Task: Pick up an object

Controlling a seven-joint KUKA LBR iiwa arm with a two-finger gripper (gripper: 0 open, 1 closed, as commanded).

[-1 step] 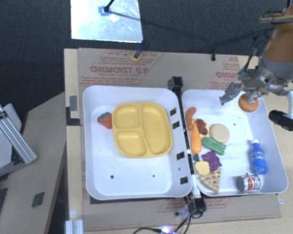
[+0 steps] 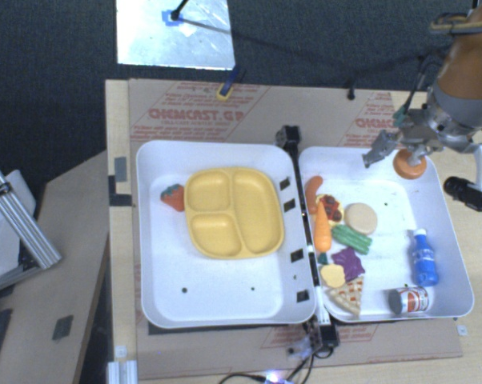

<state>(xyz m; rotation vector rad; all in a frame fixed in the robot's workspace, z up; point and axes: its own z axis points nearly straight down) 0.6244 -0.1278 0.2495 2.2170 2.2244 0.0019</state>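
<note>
End effector [image 2: 395,144] hangs over the right bin's [image 2: 457,294] far rim, can't tell its state, probably lining up on the toys [image 2: 347,238].

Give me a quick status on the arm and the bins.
Gripper over right bin's far edge, nothing seen between fingers. Toys untouched in right bin: blue bottle, can, carrot. Nothing blocking.

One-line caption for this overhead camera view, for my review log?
Arm's gripper hovers over the right bin's far edge near an orange piece; toy food fills that bin, a yellow tray the left.
</note>
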